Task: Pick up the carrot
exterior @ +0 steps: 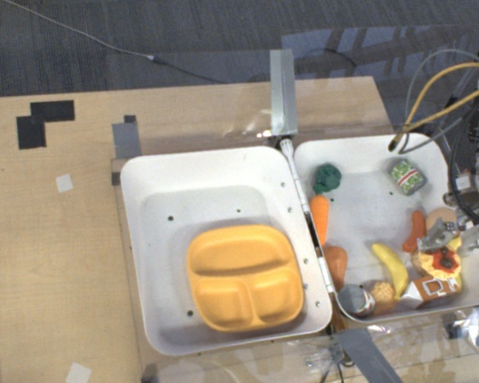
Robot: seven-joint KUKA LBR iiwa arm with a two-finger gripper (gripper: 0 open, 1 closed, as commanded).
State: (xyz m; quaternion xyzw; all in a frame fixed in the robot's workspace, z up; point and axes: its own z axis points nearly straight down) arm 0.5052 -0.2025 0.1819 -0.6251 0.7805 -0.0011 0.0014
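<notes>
Carrot point(320, 217) against right bin's point(367, 176) left wall, seemingly untouched

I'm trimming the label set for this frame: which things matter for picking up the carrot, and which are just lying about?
In the job: carrot, by the right bin's left wall; gripper, over that bin's right side.

Lying about: yellow tray in the left bin, banana, green broccoli, green can.

My left bin point(142, 240) holds a yellow divided tray point(245, 276) toward its near edge. In my right bin point(355, 152), broccoli point(327, 177) sits by the far-left corner, a green can point(408, 176) far-right, a banana point(392, 267) near the front edge.
</notes>
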